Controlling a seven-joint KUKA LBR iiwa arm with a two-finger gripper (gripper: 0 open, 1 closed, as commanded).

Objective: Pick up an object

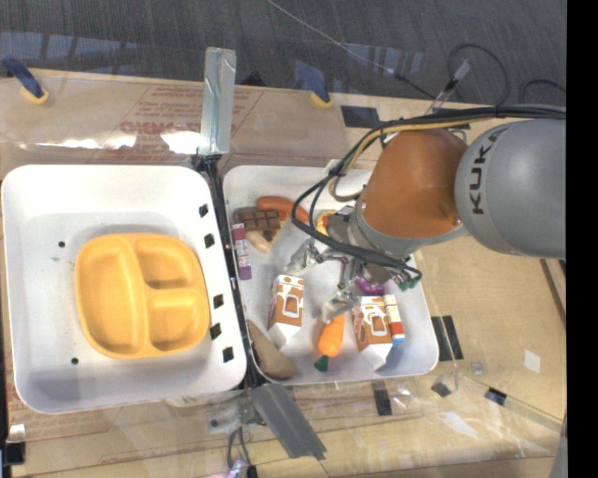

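Observation:
The right bin (419, 352) holds several toy foods. An orange carrot (331, 337) lies near its front, between a brown-and-white carton (287, 302) and a second carton (377, 323). At the back are a sausage (274, 206) and a chocolate bar (257, 222). My gripper (344, 279) hangs low over the middle of this bin, just above the carrot's top end and the second carton. The orange wrist band covers the bin's back right part.
The left bin (40, 197) holds a yellow divided plate (140, 293). A thin purple item (241, 251) lies along the right bin's left wall, and a brown lump (270, 354) sits at its front left corner. Cables loop above the wrist.

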